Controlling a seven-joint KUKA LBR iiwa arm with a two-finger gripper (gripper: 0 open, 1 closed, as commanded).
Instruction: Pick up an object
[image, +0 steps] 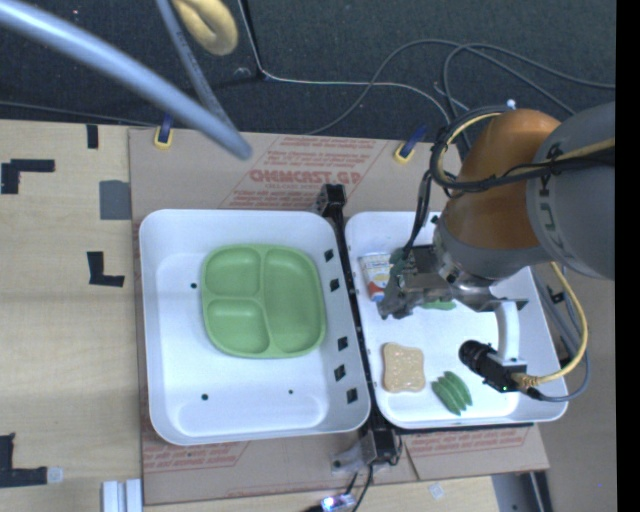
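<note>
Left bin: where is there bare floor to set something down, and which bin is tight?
In the left bin, bare floor runs below the green divided plate along the near wall, and in a narrower strip on its left. The right bin is crowded: toast, green pod, a packet and the tool.

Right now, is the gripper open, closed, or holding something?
Gripper: low over the right bin, near a small packet; open or closed cannot be told.
</note>
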